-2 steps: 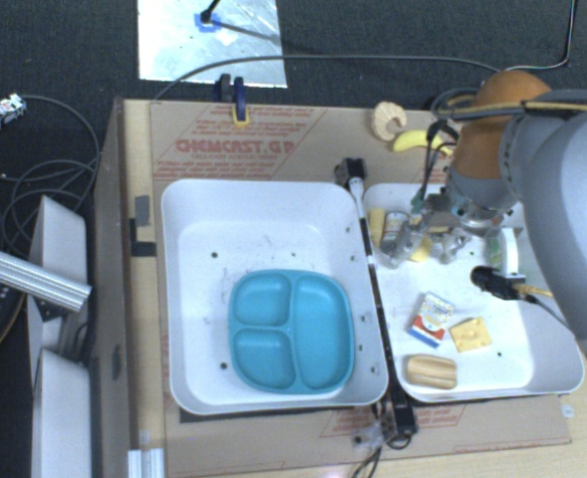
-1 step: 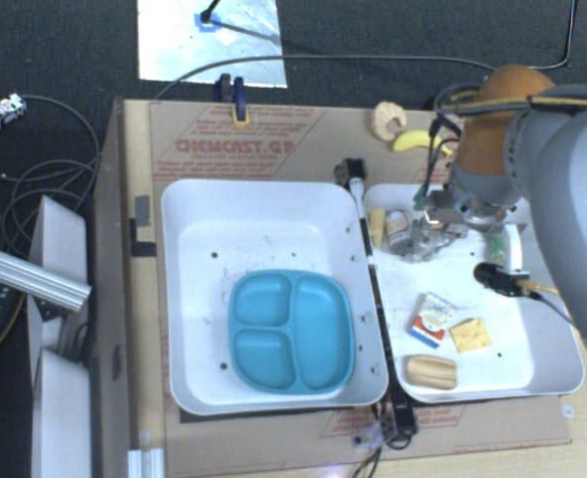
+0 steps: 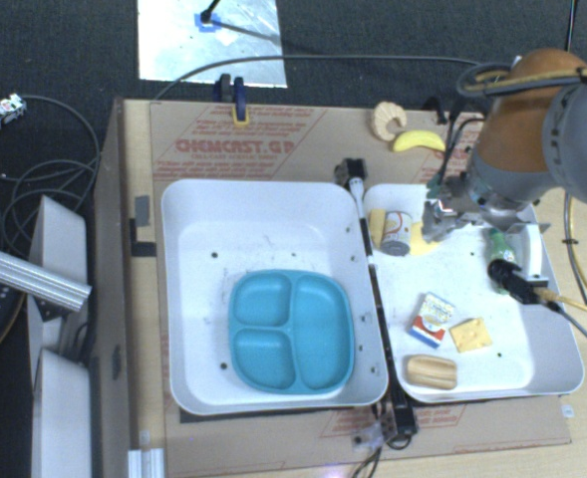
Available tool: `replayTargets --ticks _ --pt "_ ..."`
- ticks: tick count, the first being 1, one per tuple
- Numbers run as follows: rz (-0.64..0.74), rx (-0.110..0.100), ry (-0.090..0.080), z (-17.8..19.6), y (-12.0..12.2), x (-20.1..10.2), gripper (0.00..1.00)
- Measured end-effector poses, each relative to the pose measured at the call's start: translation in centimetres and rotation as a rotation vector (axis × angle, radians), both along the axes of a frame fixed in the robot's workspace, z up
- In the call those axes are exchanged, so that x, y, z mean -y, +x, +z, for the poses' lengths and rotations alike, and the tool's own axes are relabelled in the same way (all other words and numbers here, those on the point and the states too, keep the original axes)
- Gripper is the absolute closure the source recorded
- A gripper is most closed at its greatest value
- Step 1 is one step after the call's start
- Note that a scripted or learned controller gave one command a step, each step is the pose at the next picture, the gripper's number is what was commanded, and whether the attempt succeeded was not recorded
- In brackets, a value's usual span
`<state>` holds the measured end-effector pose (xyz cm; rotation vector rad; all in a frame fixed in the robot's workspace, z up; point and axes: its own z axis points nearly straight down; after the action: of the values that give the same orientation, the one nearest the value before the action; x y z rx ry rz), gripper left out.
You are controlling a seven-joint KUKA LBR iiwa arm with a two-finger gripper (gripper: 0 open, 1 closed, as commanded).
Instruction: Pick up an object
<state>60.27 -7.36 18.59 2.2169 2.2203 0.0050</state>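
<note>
- dark carpet floor, cables looped at left
- shiny sheet on the floor, far side
- brown printed board under both bins
- grey metal rails at left edge

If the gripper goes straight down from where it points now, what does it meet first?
Most likely the small can lying in the right bin's far left corner; the gripper hangs just beside it, so depth is unclear and it may meet bare bin floor instead.
</note>
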Motion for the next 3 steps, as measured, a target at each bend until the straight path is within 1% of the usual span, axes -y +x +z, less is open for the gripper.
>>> replayTargets --ticks 1,2,3 --pt "0.0 -0.003 0.0 -0.1 -0.1 0.0 0.0" --pt "-0.001 -0.005 -0.001 -10.2 2.3 4.9 0.0" --pt "0.0 -0.002 -0.001 -10.1 3.1 9.6 0.0"
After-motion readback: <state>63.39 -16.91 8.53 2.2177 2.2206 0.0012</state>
